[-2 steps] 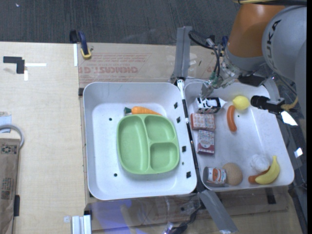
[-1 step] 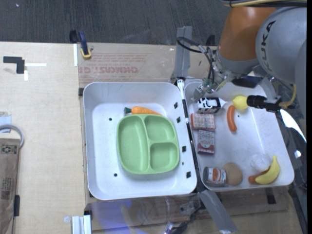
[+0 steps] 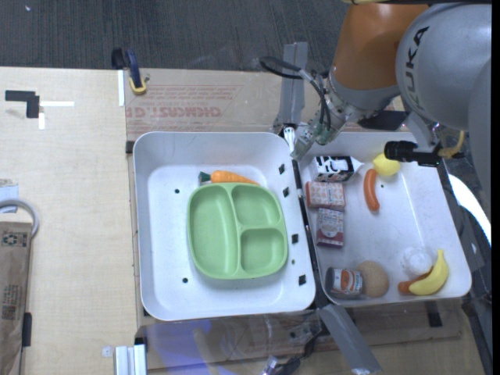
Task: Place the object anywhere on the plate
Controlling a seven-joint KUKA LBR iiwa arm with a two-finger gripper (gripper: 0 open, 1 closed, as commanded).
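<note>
1. Camera view, plate (image 3: 237, 230): green, three compartments, flat in the middle of the left bin (image 3: 156, 287). Nothing lies in any compartment, so the task is judged not yet done.
2. Carrot (image 3: 226, 176): judged the likeliest object, being the one loose thing in the plate's bin. It lies just beyond the plate's far rim, lengthwise along it, close against it or touching; which cannot be told. It is off the plate.
3. Carrot, look: small, orange, tapered, with a dark green stub at the end toward the plate's left. It is smooth and slim, so it may roll when nudged.
4. Gripper (image 3: 309, 137): hangs beyond the plate's far right corner, over the wall between the two bins. Whether the claw is released or clenched cannot be told; nothing is seen held in it.
5. Reason for placing, judged: from there the arm can drop either toward the carrot or into the right bin (image 3: 453, 233).
6. Stock to the plate's right, in the right bin: carton (image 3: 336, 165), two packets (image 3: 326, 194), sausage (image 3: 371, 190), banana (image 3: 431, 276), can (image 3: 344, 281). All lie well apart from the plate.
</note>
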